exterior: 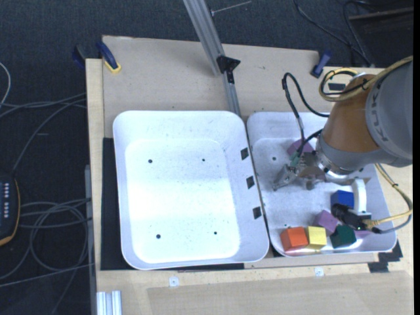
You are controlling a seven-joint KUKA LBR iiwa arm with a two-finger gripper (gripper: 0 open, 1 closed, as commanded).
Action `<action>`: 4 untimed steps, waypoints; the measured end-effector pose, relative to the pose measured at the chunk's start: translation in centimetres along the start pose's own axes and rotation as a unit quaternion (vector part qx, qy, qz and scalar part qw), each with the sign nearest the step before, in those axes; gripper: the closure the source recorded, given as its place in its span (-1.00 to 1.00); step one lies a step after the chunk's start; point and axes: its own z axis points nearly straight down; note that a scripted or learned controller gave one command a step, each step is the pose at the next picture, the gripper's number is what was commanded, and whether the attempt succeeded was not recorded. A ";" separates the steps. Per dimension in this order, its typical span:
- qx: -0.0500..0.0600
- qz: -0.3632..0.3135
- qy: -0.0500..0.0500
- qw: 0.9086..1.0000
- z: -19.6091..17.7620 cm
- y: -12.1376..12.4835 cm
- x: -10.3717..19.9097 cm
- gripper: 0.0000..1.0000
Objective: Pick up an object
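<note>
**Jaws down in the right bin, nothing lifted yet**

The arm (367,123) reaches in from the right and its gripper (296,171) sits low over the floor of the right bin (262,143), in the upper-middle part of it. The jaws are too small and too dark against the speckled floor to read; I cannot tell how far apart they stand, and no object shows between them. A small purple piece (295,147) lies just beside the wrist, on its upper side, partly hidden; whether it touches the gripper I cannot tell.

The other candidates sit clustered along the bin's near wall: an orange block (295,237), a yellow block (317,236) touching it, a green block (342,237) next along, a purple block (327,219) just above those, and a blue block (343,198) nearer the arm. All rest on the bin floor. So, as I judge it, the pick is not done: the approach is made, the grasp and the lift are left.

For room, the gripper has open floor to its left, up to the divider where the two bins meet. The left bin (125,176) lies well apart from the gripper. The block cluster is crowded against the near wall and corner, which leaves little space for jaws to straddle any one block there. A black cable (293,100) loops down close to the wrist.
</note>
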 end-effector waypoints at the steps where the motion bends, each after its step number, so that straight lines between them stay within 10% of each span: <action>1: -0.003 0.000 0.000 1.000 -1.3 0.2 0.0 1.00; 3: -0.007 -0.001 -0.002 1.000 -12.8 -0.3 -0.1 1.00; 4: -0.004 -0.003 0.000 1.000 -12.0 1.9 4.9 1.00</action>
